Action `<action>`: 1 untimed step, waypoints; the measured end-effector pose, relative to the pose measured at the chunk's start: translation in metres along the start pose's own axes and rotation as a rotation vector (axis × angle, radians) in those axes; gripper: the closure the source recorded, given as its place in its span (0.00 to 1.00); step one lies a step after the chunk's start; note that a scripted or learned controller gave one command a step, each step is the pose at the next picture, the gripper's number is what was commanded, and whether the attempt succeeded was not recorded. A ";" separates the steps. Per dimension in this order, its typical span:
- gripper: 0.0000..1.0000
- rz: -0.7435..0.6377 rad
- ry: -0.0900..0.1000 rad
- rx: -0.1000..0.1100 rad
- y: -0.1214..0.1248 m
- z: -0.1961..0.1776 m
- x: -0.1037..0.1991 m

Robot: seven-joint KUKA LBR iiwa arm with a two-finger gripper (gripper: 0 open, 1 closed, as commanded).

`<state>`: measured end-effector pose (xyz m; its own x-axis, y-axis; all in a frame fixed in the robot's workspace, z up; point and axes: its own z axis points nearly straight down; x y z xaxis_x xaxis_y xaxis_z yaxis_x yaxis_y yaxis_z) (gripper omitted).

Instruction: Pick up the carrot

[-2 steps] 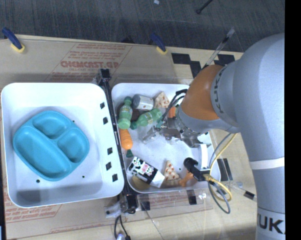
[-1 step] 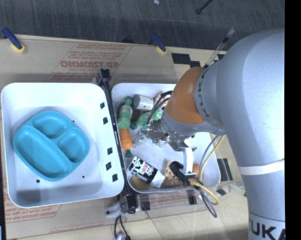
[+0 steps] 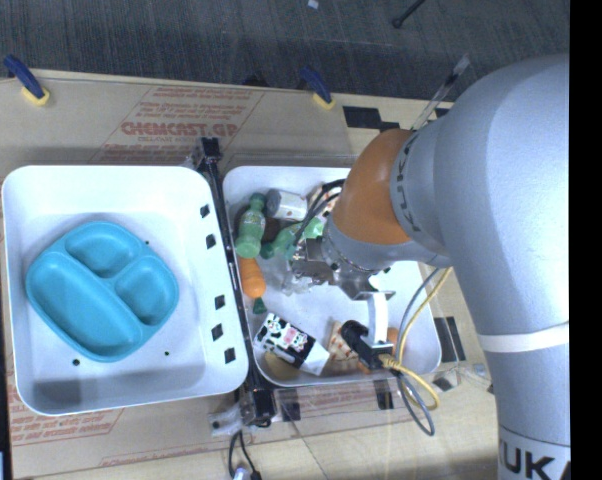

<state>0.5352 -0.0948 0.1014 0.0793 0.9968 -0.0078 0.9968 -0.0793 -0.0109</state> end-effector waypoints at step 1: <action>1.00 0.051 0.009 -0.005 -0.052 -0.092 0.080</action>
<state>0.4912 -0.0101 0.1932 0.1297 0.9915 0.0007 0.9915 -0.1297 -0.0056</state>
